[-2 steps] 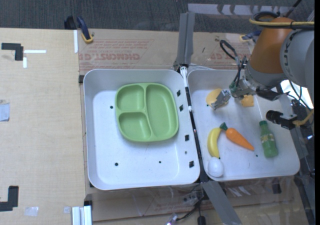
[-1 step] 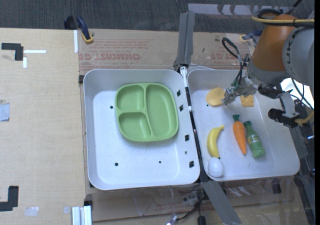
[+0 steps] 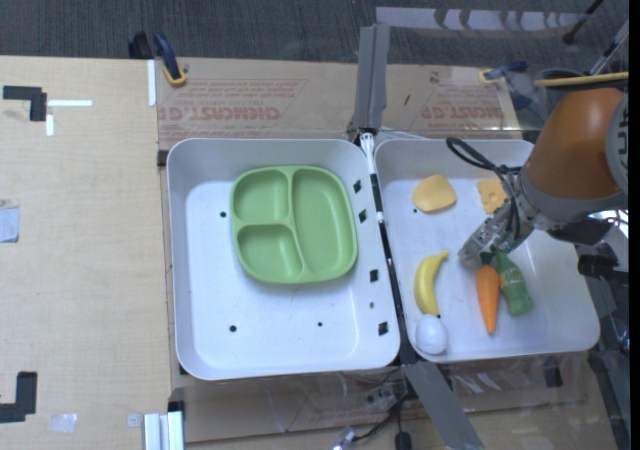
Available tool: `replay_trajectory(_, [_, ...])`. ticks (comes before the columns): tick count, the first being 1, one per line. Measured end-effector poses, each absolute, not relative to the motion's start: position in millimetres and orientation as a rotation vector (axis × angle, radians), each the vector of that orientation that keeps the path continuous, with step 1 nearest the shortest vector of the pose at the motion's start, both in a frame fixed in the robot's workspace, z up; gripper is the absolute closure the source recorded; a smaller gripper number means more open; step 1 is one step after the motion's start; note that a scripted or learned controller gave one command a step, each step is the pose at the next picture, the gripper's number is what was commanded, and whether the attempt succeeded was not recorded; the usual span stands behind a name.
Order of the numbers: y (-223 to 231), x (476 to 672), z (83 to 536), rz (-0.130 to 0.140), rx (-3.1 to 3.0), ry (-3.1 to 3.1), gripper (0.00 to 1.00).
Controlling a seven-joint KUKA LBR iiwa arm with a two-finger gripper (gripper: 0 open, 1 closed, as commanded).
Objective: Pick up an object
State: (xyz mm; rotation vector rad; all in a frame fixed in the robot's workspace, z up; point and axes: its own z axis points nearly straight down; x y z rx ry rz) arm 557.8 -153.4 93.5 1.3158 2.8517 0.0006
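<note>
Down in the right bin (image 3: 560,338) the jaws (image 3: 484,244) hang low over the toy food, with the arm (image 3: 575,153) bent in above them from the bin's far right corner. Whether they are open or shut I cannot tell: the metal tip is small and blurred against the white floor, and nothing can be seen between them. The carrot (image 3: 487,298) lies just below the tip, its green top nearly under it, and looks the likeliest target, though the task names no one object. A green bottle (image 3: 514,288) lies touching or almost touching the carrot on the side away from the banana (image 3: 430,281), so a grab there risks catching both or nudging one aside. The banana lies on the carrot's other side, nearer the wall between the bins, with a white egg (image 3: 431,335) just below it. A yellow lump (image 3: 434,194) and a smaller orange one (image 3: 491,194) sit beyond the carrot, toward the far wall. The things seem strewn loosely so that each can be reached singly. Across the wall, the left bin (image 3: 200,338) holds a green divided plate (image 3: 294,224), well apart from the carrot. Both bins rest on the desk (image 3: 80,268).
</note>
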Motion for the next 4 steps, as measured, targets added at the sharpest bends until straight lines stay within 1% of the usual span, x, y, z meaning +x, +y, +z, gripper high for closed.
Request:
replay_trajectory(1, [-143, 477.4, 91, 0.000, 1.484, 2.770, 1.00])
replay_trajectory(2, [-87, 499.6, 191, -0.002, 2.005, 2.418, 1.00])
replay_trajectory(3, [-87, 499.6, 191, -0.002, 2.006, 2.417, 0.00])
replay_trajectory(4, [-163, 486.8, 104, -0.003, 1.931, 2.480, 0.00])
